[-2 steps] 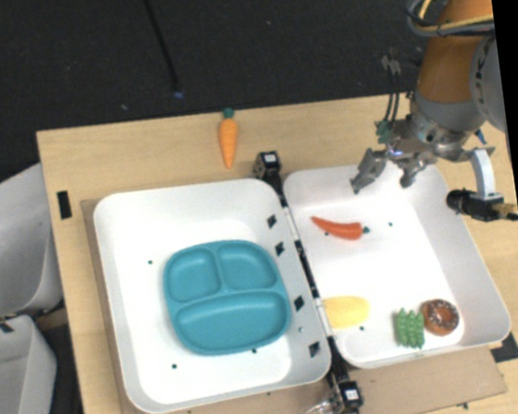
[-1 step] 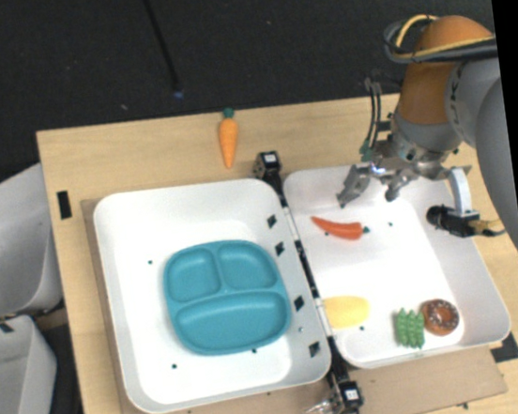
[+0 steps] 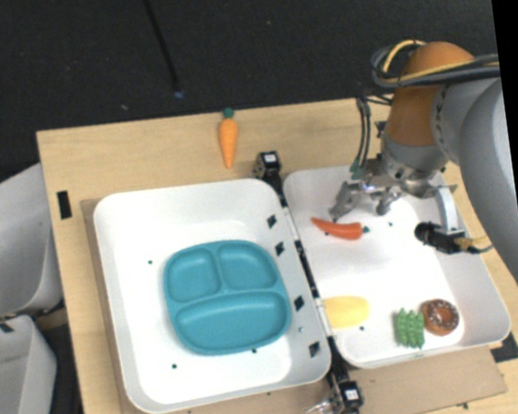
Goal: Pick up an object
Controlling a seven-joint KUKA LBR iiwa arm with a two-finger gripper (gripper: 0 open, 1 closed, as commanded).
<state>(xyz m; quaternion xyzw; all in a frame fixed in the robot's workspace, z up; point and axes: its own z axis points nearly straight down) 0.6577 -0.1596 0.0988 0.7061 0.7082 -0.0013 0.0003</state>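
Observation:
My gripper [image 3: 364, 201] hangs low over the back of the right bin [image 3: 398, 259], its fingers spread apart with nothing between them. A red chili pepper [image 3: 339, 229] lies just in front of and left of the fingertips. At the bin's front left lies a yellow lemon-like piece [image 3: 347, 311]. A green leafy toy [image 3: 408, 327] and a brown doughnut [image 3: 439, 316] rest at the front right.
The left bin [image 3: 137, 359] holds a teal divided plate [image 3: 225, 296]. An orange carrot [image 3: 228, 138] lies on the bench behind the bins. Black clips [image 3: 267, 163] sit along the seam between the bins. The arm's body and cables fill the right rear.

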